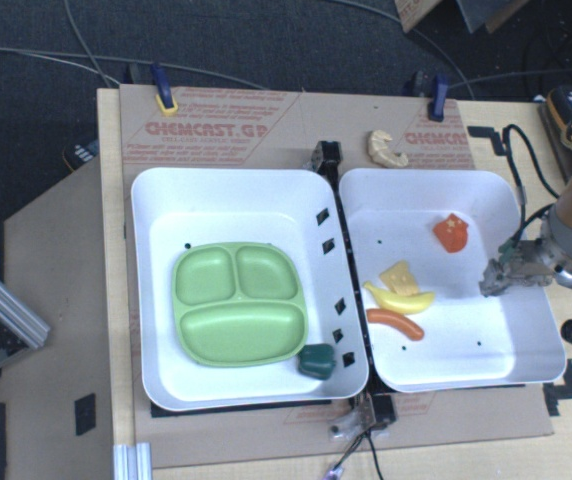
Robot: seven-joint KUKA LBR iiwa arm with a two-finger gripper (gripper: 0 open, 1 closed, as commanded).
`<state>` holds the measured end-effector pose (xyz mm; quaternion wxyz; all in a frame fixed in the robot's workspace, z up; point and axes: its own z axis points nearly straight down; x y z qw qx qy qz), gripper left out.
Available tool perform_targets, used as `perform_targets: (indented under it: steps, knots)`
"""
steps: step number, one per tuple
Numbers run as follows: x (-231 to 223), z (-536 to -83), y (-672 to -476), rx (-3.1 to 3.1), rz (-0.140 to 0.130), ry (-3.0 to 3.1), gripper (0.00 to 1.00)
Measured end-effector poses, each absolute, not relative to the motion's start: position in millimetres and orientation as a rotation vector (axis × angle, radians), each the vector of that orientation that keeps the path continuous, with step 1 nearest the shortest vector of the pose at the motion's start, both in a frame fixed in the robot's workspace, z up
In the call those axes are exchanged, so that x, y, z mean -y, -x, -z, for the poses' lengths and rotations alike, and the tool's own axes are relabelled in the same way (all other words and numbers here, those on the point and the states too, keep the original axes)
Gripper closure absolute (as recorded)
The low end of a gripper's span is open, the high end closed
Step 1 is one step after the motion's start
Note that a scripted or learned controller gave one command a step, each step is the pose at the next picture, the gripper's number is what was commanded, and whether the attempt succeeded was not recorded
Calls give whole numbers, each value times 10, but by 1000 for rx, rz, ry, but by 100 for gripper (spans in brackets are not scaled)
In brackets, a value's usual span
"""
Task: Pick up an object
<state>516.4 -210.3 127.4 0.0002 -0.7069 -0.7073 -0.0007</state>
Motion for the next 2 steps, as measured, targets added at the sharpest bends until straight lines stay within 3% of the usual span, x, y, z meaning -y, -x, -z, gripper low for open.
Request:
perform_targets:
  steps: [2]
  knots:
    - [2140,-2150,-5210,2227,4,2224,100]
